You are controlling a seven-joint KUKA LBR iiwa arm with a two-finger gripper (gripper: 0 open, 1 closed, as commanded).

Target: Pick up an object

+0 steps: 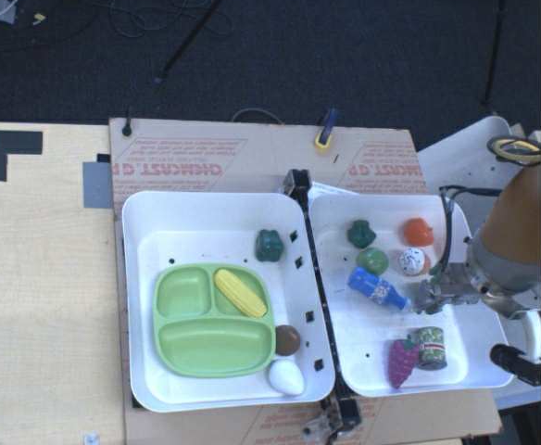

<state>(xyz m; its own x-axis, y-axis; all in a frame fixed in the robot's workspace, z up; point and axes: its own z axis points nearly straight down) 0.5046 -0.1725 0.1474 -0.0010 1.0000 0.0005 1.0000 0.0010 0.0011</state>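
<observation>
The arm [511, 239] reaches over the right bin [345, 378], its pincer [430, 297] low beside the blue bottle [378, 288], so that looks the likely target. Whether the pincer is apart or together I cannot tell. Nothing sits in it. The bottle lies tilted, near the green ball [373, 260] and white ball [412, 261]; grapes [402, 362] and a can [430, 349] lie close below, crowding any descent.
</observation>
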